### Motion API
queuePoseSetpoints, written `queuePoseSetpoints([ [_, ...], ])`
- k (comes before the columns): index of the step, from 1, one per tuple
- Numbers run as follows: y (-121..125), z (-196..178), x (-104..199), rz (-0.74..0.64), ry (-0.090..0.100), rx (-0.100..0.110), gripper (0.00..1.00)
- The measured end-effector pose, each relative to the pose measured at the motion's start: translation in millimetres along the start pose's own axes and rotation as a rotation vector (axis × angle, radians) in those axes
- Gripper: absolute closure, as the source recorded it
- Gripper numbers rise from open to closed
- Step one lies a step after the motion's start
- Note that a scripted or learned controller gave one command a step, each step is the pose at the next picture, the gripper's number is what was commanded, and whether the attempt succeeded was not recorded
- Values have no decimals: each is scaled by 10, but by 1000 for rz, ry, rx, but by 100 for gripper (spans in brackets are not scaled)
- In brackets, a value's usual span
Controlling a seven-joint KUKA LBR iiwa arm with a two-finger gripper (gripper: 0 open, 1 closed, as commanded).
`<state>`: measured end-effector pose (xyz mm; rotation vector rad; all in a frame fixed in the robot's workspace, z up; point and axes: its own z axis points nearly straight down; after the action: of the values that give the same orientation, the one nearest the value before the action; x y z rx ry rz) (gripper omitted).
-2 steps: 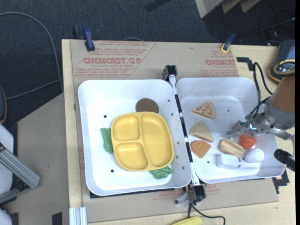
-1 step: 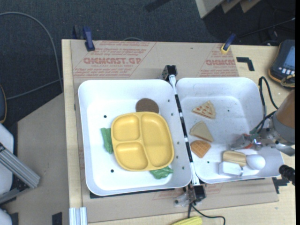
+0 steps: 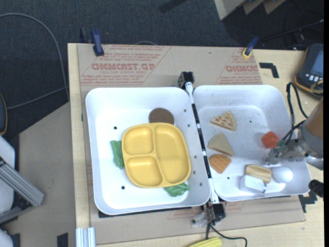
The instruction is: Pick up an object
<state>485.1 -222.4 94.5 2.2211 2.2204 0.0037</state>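
2 white bins sit side by side on the worktop. The jaws (image 3: pixel 278 155) hover low at the right bin's (image 3: pixel 241 92) right side, between a red piece (image 3: pixel 269 139) and a white egg (image 3: pixel 282 175); I cannot tell whether they are apart.

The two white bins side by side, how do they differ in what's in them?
The left bin holds one big yellow divided plate, with green leafy bits and a brown disc poking out around it. The right bin holds many small loose pieces: a waffle wedge, a red piece, a white egg. The gripper reaches over the right bin, not the left. Both bins are shallow, white and similar in size.
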Motion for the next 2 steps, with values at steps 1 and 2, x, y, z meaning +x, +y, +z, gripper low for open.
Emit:
queuePoseSetpoints([
  [1, 548, -763, 106, -2, -2, 0, 100],
  [2, 544, -758, 106, -1, -1, 1, 0],
])
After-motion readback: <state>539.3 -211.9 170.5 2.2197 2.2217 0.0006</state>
